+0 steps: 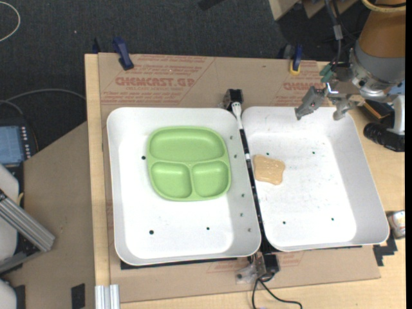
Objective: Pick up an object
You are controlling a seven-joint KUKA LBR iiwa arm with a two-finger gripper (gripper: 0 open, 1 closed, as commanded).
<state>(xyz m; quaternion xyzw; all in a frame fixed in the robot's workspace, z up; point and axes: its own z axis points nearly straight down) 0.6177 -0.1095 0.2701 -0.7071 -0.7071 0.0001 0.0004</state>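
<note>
So you've got the gripper (323, 104) hanging over the far edge of the right bin (335, 221), up near its far right corner, and its two fingers (305, 108) are spread apart with nothing between them, so it's released, not holding anything. The arm comes in from the right, with the orange band (383, 28) sitting above the wrist. The thing you'd most likely grab is the tan flat piece (268, 170), looks kind of like a slice of bread or a cookie, lying on the floor of the right bin, close to its left wall and about halfway between near and far. It's well apart from the gripper. Over in the left bin (129, 192) there's a green divided tray (189, 162) lying flat, roughly centred, with one big compartment on the far side and two smaller ones nearer.
</note>
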